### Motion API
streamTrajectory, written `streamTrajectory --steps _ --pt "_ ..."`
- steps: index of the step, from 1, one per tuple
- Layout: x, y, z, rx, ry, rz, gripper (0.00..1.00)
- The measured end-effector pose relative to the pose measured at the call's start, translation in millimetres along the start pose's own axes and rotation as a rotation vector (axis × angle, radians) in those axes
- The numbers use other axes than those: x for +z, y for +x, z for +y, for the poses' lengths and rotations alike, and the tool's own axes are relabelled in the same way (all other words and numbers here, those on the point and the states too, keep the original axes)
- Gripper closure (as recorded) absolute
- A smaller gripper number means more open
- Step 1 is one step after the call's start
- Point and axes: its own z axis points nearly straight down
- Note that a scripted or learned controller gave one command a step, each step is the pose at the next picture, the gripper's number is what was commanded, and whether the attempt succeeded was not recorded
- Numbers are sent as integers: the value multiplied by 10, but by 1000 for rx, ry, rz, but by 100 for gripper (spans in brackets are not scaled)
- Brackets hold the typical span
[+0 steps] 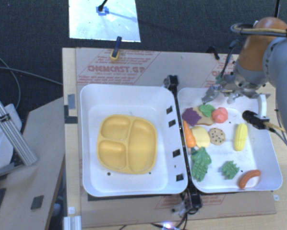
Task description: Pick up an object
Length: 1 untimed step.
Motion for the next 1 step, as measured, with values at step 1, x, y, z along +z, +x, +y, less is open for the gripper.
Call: streamTrajectory --steps 1 --pt "453 -217 -585 10 8 2 0"
